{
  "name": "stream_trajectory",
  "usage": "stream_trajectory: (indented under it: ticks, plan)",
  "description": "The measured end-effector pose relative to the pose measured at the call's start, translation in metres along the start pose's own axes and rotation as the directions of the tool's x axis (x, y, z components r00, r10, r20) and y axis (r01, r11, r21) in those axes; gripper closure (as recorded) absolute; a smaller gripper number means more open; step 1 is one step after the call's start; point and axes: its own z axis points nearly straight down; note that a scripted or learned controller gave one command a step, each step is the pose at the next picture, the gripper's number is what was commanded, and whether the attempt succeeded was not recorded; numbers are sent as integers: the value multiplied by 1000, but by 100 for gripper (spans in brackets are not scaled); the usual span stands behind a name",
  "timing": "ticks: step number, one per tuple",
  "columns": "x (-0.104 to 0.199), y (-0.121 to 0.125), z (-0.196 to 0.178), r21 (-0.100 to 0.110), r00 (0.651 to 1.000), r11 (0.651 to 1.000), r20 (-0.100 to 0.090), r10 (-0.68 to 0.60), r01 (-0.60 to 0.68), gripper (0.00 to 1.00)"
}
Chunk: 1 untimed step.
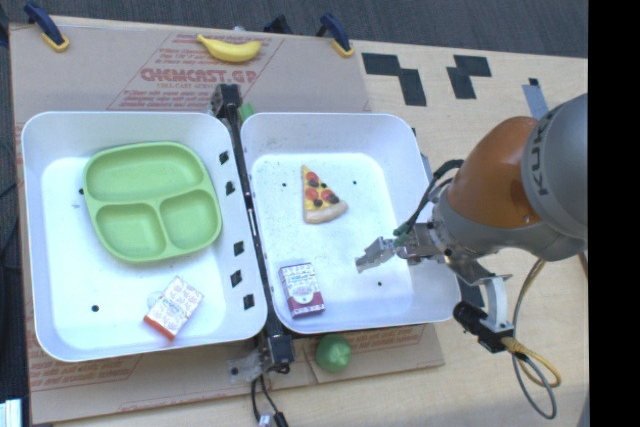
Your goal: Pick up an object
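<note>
The left shallow white plastic bin [40, 245] holds one pale green three-compartment plastic tray [150, 200] and, nearer the front edge, one small red-and-white printed packet [173, 306]. The right shallow white plastic bin [400, 140] holds two things: one toy pizza slice with red toppings [322, 196] near its middle and one small red-and-white box [300, 290] at its front. So there are two bins and four candidates for picking. Outside them lie one yellow toy banana [230, 47] on the cardboard sheet behind and one green ball [334, 352] at the front edge.

The grey two-finger gripper [374, 255] hovers low over bare floor in the right bin, right of the box and below the pizza slice, touching neither. Nothing sits between its fingers, which look close together, though the width is hard to judge. This looks like the approach step, with no object secured. The next move calls for centring over one item, probably the box or the slice, then descending and closing.
</note>
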Motion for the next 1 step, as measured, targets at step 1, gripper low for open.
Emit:
stream_trajectory:
  ticks: [1]
  plan:
    - [1,90,23,-2,1000,1000,0,-2,2,0]
